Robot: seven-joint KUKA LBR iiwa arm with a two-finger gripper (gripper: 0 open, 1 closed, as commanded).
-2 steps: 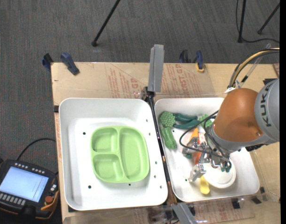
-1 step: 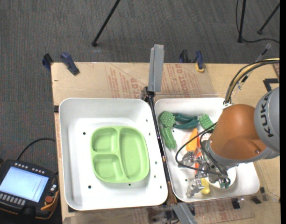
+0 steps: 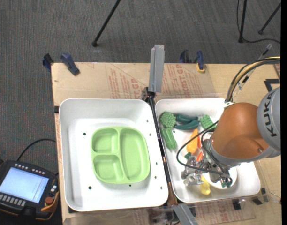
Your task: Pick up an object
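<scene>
The metal two-finger gripper (image 3: 200,175) is hovering over a yellow plastic piece (image 3: 205,187) in the right white bin (image 3: 249,186); its grip I cannot tell. Crowding orange toys (image 3: 194,142) could be deflecting it.

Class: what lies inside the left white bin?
The left bin holds a green divided plate, its three compartments bare. Whatever is beneath the plate is covered.

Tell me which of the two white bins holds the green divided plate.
The left bin: the green three-compartment plate lies in it. The right bin holds toy vegetables and the gripper.
</scene>
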